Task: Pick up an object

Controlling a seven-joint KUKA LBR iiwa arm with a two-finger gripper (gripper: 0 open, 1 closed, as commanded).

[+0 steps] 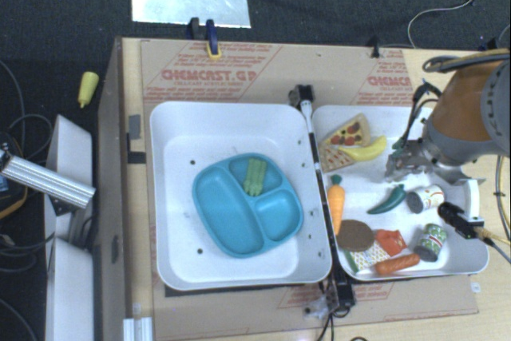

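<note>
**Claw low over the toy-food bin**

The claw (402,164) sits at the right of the frame, down in the right-hand shallow white bin (479,255), just above a green toy pepper (389,200); whether it is apart or together I cannot tell. Nearby lie a yellow toy banana (366,149), a pizza-slice toy (345,134), an orange toy carrot (336,204) and a small green can (432,241). The left white bin (172,172) holds a blue divided plastic plate (243,208) carrying a pale green ridged piece (255,174). Cardboard (239,68) covering the bench reads "CHEMCAST. G P" in red.
</note>
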